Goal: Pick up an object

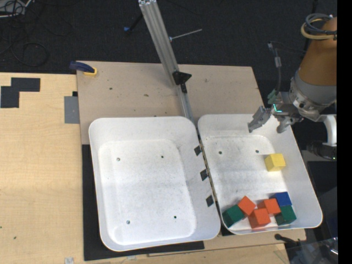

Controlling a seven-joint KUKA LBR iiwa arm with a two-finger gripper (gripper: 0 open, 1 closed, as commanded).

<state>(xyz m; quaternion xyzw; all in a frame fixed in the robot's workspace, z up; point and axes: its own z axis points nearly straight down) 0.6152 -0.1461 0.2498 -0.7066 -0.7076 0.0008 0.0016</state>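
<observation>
While the gripper (270, 120) hovers over the far edge of the right bin (235, 139), its 2 fingers stand spread apart with nothing between them. Nearest is the yellow block (275, 161), lying alone; the cluster of blocks (261, 209) crowds the near corner. Descending squarely over the lone block looks the safest choice.

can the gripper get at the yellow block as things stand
Probably yes. The yellow block sits alone in the right bin, apart from the other blocks, with nothing over it, and the open gripper hangs just above and beside it.
</observation>
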